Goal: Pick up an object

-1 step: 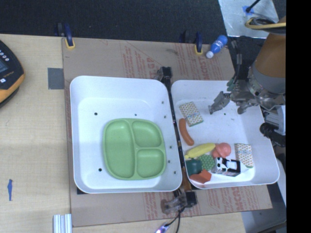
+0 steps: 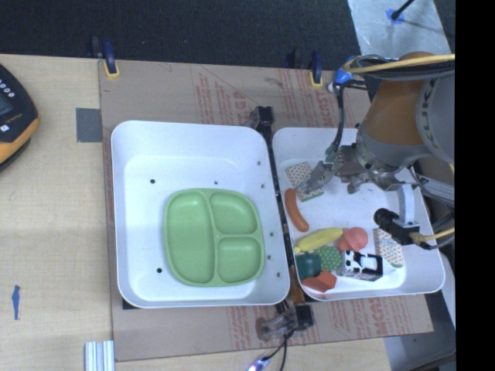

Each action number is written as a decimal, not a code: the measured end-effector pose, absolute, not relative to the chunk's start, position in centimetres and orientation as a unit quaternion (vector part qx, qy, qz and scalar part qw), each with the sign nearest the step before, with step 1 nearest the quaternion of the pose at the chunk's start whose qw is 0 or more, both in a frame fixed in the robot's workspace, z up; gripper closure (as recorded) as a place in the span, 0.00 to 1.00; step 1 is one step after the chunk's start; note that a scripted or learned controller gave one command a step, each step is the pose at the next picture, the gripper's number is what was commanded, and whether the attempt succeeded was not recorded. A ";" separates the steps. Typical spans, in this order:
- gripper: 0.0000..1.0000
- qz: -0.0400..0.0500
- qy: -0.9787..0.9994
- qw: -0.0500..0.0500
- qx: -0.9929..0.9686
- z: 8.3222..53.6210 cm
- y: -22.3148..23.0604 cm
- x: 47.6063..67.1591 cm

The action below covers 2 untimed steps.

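Observation:
My gripper [image 2: 319, 176] hangs low over the back left part of the right bin [image 2: 418, 284], reaching in from the right. Its tip is over or touching a small patterned packet [image 2: 298, 175] near the bin's left wall. Just in front lies an orange sausage [image 2: 295, 210]. Toward the bin's front are a yellow banana [image 2: 319, 239], a red ball [image 2: 355, 238], a dark green piece [image 2: 308, 265], a black-and-white toy [image 2: 362, 264], an orange-red piece [image 2: 319, 282] and a patterned pouch [image 2: 389, 248]. Nothing is seen held.
The left bin [image 2: 139, 153] holds a light green divided plate [image 2: 213, 236]. A divider with black clips runs between the bins. A yellow-and-black device [image 2: 11, 118] lies on the bench at far left. The arm's bulk covers the right bin's back right corner.

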State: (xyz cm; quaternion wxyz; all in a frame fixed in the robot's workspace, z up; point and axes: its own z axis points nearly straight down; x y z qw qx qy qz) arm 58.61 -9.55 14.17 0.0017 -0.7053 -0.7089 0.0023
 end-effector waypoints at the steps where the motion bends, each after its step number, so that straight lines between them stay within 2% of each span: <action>1: 0.00 0.002 -0.709 0.002 -0.705 9.1 -9.3 59.0; 2: 0.00 0.001 -0.709 0.001 -0.705 9.2 -11.7 65.7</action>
